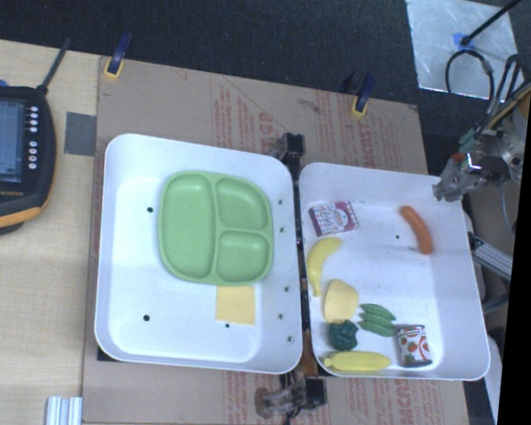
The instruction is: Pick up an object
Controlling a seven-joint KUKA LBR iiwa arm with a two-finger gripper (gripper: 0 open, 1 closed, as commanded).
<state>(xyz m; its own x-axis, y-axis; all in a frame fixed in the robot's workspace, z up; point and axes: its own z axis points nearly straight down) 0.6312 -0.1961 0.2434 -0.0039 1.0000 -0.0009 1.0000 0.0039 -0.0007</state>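
Far left at 9 o'clock there's the teach pendant (2, 158), grey w/ orange underside, sitting on the bench. Next over is the left bin (112, 323), which has a green divided plate (215, 227) w/ 3 compartments up toward the bin's 12 o'clock, and a flat yellow cheese slice (236, 304) just below it at the plate's 6 o'clock, pretty much touching its edge. Right bin (454, 302) butts up against the left one. In it, going L to R: small pink/red packet (333, 218) at the bin's 10 o'clock, banana (320, 261) just under it, a yellow lemon-ish chunk (339, 300) near the banana's lower end, dark green broccoli-looking piece (343, 335) under that, corn cob (356, 362) along the bin's 6 o'clock edge, green pea pod (377, 318) right beside the yellow chunk, a small red/white can (412, 346) on its side at 5 o'clock, and a hot dog sausage (416, 228) alone at 1 o'clock, well apart from the rest. Gripper (454, 182) is at the bin's top right corner, 2 o'clock of frame, over the rim, nothing visibly in it; can't tell if its jaws are wide or narrow, too small/blurry.
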